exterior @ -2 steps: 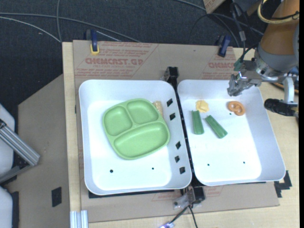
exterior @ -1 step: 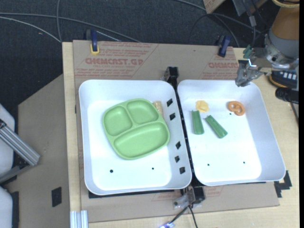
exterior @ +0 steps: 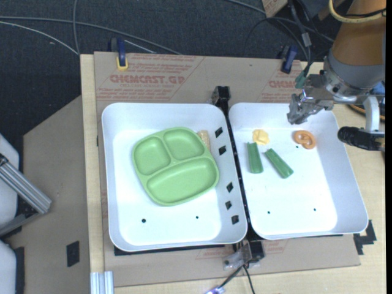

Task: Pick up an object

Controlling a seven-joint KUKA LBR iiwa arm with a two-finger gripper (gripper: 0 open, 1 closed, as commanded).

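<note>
My claw (exterior: 301,110) hangs over the far edge of the right bin (exterior: 343,207), and from this angle I cannot tell its state or see anything in it. Just beside it, toward the bin's right, lies an orange pretzel-shaped piece (exterior: 304,139). Further left sit a small yellow piece (exterior: 260,136) and two green sticks (exterior: 255,157) (exterior: 278,163). The left bin (exterior: 122,219) holds a green divided plate (exterior: 176,165).

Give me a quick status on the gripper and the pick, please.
Gripper above right bin's far edge, nothing visibly held. Orange pretzel piece just below it, untouched. Yellow piece and two green sticks lie apart, not obstructing.
</note>
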